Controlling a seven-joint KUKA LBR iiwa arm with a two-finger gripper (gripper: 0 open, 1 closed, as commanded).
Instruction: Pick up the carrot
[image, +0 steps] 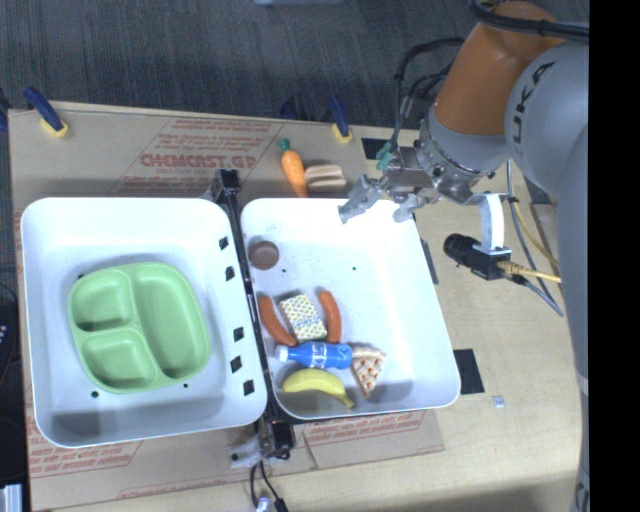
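the carrot (292, 170) lies on the brown cardboard sheet (180, 150) covering the worktop (510, 400), outside both bins and just beyond the far rim of the right bin (425, 300). it is a small tapered orange cone with a green stub at the top; its long axis runs roughly from the far side toward the near side, tilted a little, green end away from the bins and the blunt orange end toward them. just beside it on the right sits a tan, layered, bun-like toy (324, 178). the gripper (378, 203) hangs over the far edge of the right bin, its two grey metal fingers spread apart with nothing between them, well to the right of the carrot. the right bin, smooth white plastic, holds a brown round piece (264, 254), two reddish sausages (271, 319), a checkered block (302, 316), a blue bottle (318, 354), a yellow banana (317, 386) and a pizza slice (368, 370). the left bin (50, 300) holds a pale green divided tray (138, 324) with rounded corners.
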